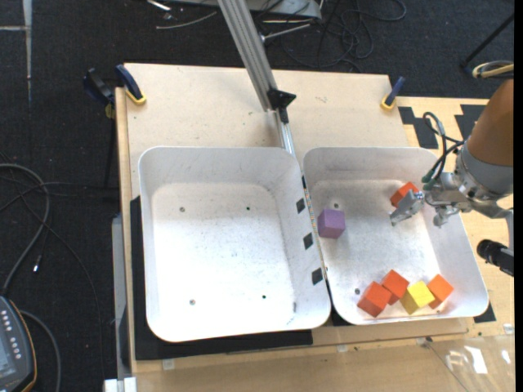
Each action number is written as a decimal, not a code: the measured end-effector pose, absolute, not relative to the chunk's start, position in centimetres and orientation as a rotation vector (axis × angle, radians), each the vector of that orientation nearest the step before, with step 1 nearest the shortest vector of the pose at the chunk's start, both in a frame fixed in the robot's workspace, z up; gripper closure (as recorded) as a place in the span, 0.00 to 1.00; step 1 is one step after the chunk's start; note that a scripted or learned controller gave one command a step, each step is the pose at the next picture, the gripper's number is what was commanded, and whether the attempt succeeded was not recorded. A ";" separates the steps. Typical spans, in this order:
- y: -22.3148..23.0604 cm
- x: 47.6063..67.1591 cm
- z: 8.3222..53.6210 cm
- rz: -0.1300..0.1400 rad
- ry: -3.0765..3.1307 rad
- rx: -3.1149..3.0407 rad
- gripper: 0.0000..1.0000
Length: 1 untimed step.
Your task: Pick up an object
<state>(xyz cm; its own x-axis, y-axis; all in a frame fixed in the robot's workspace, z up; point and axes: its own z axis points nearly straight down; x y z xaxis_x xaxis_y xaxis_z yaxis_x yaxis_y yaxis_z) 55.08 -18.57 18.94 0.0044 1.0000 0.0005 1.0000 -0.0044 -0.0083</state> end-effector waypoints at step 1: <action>-19.1 61.1 9.1 0.002 -2.226 -2.218 0.00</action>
